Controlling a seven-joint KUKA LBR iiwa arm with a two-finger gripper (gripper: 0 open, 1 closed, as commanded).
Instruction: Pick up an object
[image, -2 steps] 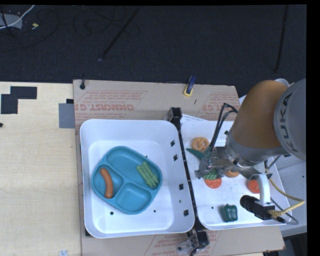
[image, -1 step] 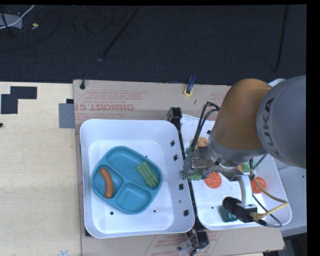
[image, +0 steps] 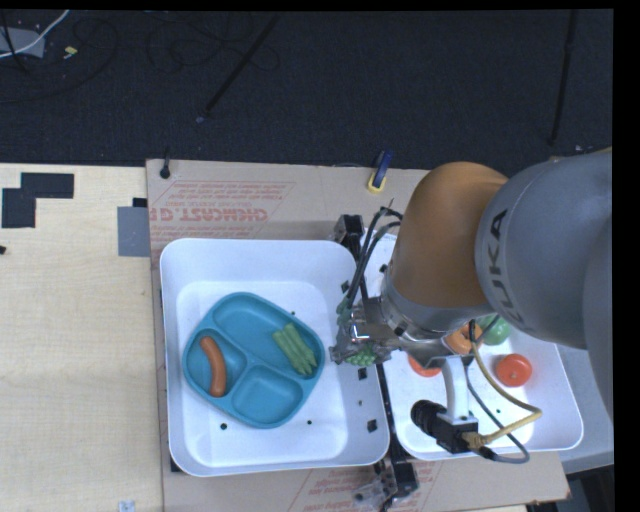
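My gripper (image: 353, 338) hangs over the seam between the two white bins, at the right wall of the left bin (image: 190, 270). A small green thing (image: 362, 353) shows right at the gripper's tip; whether it is held I cannot tell. In the left bin lies a blue divided plate (image: 250, 400) with an orange-red sausage (image: 213, 365) in its left section and green beans (image: 296, 347) in its right section. The right bin (image: 565, 425) holds a red-orange piece (image: 514, 370), a green piece (image: 496, 328), an orange piece (image: 459, 340) and a red piece (image: 426, 368), all partly hidden by the arm.
The bulky grey and orange arm (image: 480, 250) covers most of the right bin. Both bins sit on a cardboard sheet (image: 240, 205) on a pale wooden bench (image: 70, 330). A blue and yellow clip (image: 379, 172) sits at the cardboard's back edge.
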